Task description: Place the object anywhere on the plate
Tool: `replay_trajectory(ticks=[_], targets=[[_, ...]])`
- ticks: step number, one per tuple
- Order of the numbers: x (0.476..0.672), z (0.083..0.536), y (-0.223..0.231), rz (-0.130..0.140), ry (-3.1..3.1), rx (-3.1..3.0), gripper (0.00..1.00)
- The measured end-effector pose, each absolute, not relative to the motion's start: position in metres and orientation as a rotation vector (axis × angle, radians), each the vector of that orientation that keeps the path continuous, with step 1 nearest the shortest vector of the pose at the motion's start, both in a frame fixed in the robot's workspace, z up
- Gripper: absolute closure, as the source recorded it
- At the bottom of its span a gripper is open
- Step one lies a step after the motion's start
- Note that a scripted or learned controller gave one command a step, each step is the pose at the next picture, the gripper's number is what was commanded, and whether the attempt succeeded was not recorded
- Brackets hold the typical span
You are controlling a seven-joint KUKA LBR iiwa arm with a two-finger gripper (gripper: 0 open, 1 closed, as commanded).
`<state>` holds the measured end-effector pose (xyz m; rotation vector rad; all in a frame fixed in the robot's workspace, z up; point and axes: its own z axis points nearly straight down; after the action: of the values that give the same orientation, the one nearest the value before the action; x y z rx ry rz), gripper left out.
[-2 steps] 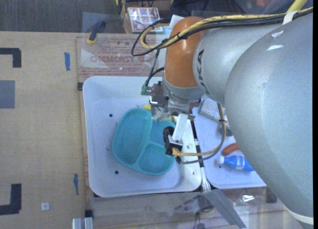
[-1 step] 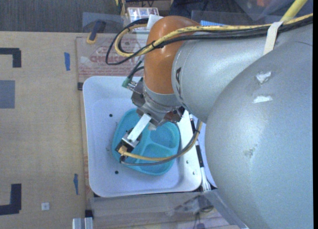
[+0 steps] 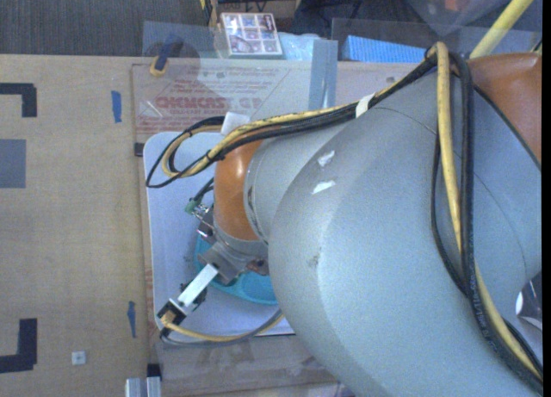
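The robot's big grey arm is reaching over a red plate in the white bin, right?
Not quite. The plate is light blue, not red. The camera view shows part of it peeking out from under the big grey arm, in the white bin.

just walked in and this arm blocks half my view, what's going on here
The grey KUKA arm reaches in from the right, with its wrist low over the white bin. A blue plate lies in that bin, and part of it shows just beneath the wrist. The arm covers the rest of the plate, so it cannot be told whether the arm holds the object or has already set it down there.
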<state>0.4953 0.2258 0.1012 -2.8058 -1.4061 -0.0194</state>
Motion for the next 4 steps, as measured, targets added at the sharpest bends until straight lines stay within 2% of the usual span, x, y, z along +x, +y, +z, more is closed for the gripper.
replay_trajectory(ticks=[1,2,3,4], targets=[[0.488,0.100,0.207,-0.063,-0.953,-2.972,1.00],[0.529,0.168,0.123,0.005,-1.035,-2.965,1.00],[0.529,0.112,0.150,-0.037,-0.695,-3.066,1.00],[0.482,0.146,0.225,0.003,-0.675,-3.067,1.00]])
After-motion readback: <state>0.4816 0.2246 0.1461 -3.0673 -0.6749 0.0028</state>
